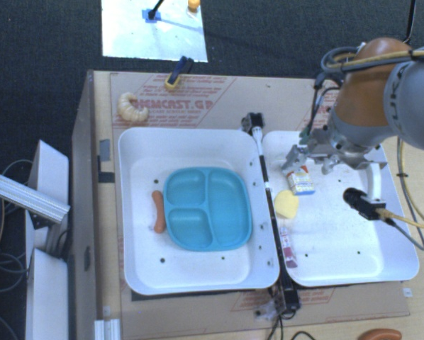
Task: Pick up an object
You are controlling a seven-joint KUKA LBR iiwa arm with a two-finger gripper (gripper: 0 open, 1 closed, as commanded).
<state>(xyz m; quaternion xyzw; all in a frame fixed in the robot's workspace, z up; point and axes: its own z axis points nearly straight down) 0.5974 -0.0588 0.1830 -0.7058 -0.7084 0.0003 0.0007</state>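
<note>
While poised over the right bin (354, 261), gripper (302, 160) hung just above a small carton (301, 181); finger spread impossible to tell. Carton lay directly below, long axis running up-down, yellow piece (286, 205) just beside. Blue tray (206, 208) and sausage (157, 212) sat in left bin (137, 190), well apart.

You look down from one fixed camera above the bench (198, 101), tilted at a slant and set far enough back to take in both white bins. The gripper (305, 160) sits right of centre; the left bin (137, 147) spreads to its left, the right bin (396, 257) lies beneath it.
</note>
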